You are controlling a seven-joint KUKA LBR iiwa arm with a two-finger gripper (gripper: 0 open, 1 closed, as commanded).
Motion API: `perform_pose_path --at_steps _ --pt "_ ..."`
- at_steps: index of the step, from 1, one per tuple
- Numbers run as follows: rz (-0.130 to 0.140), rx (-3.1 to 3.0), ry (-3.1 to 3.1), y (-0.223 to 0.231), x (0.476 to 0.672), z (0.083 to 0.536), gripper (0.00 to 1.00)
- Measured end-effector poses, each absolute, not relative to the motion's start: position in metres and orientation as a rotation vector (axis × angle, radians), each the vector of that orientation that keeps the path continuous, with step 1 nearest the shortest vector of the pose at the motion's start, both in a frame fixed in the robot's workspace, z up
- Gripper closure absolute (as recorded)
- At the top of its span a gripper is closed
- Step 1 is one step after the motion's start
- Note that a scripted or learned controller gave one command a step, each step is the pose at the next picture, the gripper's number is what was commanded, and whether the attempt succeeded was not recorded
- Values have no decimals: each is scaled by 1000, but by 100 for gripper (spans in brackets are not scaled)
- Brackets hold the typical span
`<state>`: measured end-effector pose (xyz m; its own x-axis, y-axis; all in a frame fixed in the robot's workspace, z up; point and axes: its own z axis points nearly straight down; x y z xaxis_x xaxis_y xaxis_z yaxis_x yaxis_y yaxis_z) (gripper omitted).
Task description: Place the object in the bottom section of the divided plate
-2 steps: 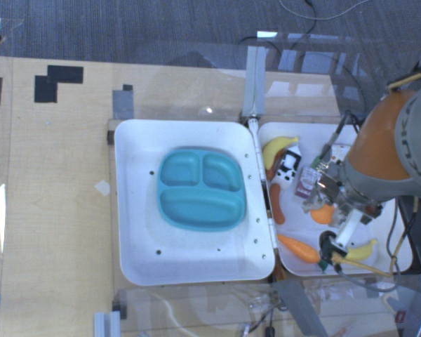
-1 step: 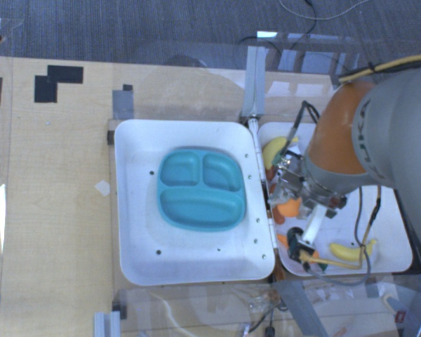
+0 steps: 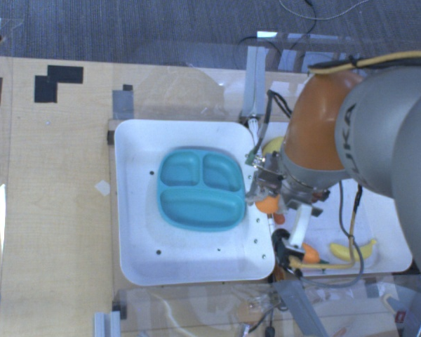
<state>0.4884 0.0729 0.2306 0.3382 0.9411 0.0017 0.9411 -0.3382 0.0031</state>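
Divided plate (image 3: 200, 188), blue, lying centre-left within the left white bin (image 3: 137, 251), with small orange object (image 3: 266, 205) just right of it beneath the gripper (image 3: 262, 187), grip state impossible to tell, and banana (image 3: 351, 250) lower right.

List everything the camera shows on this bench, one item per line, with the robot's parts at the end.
Divided plate: one, blue, three sections, in the middle of the left bin.
Left bin: one, white, shallow, holding the plate.
Right bin: one, white, largely hidden under the arm.
Orange object: one, round, right bin, by its left edge, beneath the wrist.
Second orange object: one, near the right bin's front edge.
Banana: one, yellow, right bin's front.
Yellow object: one, partly hidden behind the wrist; type unclear.
Arm: one, grey with an orange band.
Gripper: one, over the right bin's left edge.
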Motion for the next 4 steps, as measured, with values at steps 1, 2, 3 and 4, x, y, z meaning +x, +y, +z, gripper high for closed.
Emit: perform_pose_path --at_steps 1,2,3,4 --pt "5 2569 1806 73 488 231 0" --pt "6 2799 1423 133 517 324 0" --pt "6 2789 1437 135 518 333 100" --pt "-1 2833 1358 131 487 284 100"
